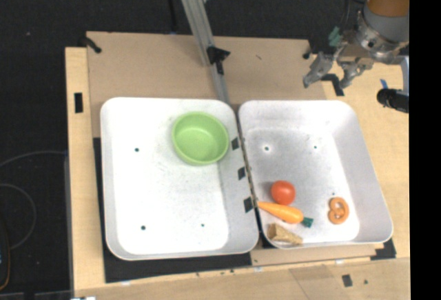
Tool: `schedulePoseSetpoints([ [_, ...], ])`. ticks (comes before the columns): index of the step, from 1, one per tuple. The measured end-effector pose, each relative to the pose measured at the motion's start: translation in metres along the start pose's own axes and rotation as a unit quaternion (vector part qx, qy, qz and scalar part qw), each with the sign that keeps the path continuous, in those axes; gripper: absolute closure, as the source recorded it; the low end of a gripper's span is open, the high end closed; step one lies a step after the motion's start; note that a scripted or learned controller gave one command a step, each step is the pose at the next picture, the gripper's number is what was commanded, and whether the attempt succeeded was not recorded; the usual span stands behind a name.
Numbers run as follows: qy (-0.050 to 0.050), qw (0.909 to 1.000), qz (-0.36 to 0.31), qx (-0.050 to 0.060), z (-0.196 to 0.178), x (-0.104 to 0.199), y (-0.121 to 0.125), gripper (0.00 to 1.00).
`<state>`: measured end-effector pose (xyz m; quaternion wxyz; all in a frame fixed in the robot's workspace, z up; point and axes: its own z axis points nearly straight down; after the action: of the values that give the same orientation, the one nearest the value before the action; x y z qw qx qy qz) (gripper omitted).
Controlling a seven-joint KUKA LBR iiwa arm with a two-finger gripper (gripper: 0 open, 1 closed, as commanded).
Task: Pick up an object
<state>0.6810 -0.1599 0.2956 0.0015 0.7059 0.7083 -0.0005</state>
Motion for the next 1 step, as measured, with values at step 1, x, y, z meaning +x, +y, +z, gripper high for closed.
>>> schedulePoseSetpoints([
  [1, -0.001, 1.0000, 0.000, 0.000, 0.0000, -0.0004, -0.0001, 0.00],
])
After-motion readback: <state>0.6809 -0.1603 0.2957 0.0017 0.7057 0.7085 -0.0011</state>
